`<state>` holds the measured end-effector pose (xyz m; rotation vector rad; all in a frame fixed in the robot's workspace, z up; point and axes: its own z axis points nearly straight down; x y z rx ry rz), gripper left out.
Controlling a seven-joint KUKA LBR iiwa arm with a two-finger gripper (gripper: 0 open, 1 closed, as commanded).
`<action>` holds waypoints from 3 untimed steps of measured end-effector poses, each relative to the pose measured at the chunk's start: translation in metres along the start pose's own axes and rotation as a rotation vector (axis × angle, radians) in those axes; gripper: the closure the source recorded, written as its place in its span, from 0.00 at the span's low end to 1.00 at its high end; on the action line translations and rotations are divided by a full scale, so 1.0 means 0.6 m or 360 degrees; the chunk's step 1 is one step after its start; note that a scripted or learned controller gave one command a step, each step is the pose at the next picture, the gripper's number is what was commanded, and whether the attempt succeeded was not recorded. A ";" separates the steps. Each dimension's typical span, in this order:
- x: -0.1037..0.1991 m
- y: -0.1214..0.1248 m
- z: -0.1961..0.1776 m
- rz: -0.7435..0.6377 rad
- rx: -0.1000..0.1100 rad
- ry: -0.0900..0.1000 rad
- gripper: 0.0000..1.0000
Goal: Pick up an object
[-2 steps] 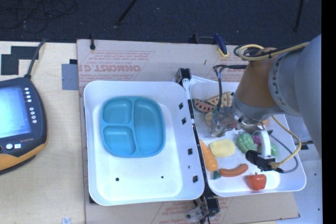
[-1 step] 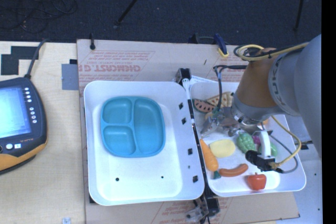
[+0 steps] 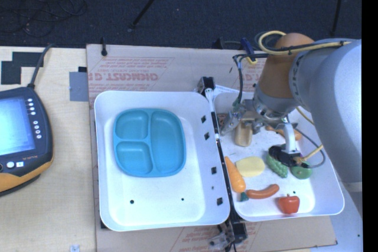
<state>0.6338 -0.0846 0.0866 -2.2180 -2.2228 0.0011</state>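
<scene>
Cardboard-topped bench [image 3: 147,71]: my gripper [image 3: 243,127] sits low over the tan object [image 3: 243,136] above the yellow piece [image 3: 250,166]; grip unclear, nothing lifted yet.

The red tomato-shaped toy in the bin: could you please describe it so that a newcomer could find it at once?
Look at the right-hand shallow white bin, the one the grey arm reaches into. Near its front edge sits the round red tomato-shaped toy, just right of the long orange-red sausage-shaped toy. It is the only round red piece, topped by a small green stem.
</scene>
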 end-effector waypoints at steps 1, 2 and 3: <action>-0.067 -0.024 -0.001 0.0006 0.0002 0.0002 0.00; -0.065 -0.023 -0.016 0.0001 0.0006 0.0005 1.00; 0.056 -0.098 -0.174 -0.0007 -0.0003 0.0005 1.00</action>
